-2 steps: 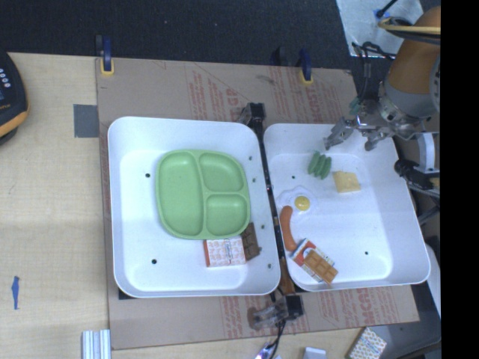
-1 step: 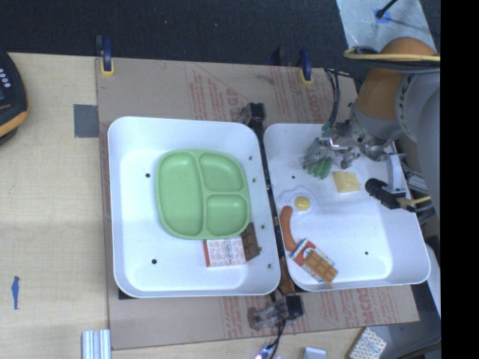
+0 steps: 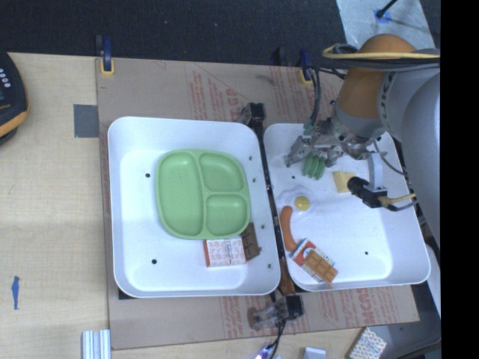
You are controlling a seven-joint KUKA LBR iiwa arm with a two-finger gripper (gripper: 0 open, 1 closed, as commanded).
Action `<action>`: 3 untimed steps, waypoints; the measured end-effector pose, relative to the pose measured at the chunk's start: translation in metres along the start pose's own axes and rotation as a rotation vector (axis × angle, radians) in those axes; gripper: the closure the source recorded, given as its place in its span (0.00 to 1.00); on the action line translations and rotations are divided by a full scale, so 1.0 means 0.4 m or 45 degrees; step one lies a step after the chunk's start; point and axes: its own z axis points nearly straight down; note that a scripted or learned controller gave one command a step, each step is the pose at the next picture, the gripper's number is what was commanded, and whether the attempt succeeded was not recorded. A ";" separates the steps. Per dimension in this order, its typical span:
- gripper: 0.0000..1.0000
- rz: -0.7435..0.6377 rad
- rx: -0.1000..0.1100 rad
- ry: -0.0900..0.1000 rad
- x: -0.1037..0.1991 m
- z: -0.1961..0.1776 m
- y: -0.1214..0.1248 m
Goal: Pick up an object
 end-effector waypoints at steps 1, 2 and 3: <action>0.00 0.010 -0.006 -0.004 -0.130 -0.002 -0.001; 0.00 0.000 0.000 0.001 0.001 0.000 0.000; 0.00 0.008 -0.005 -0.002 -0.070 -0.001 0.000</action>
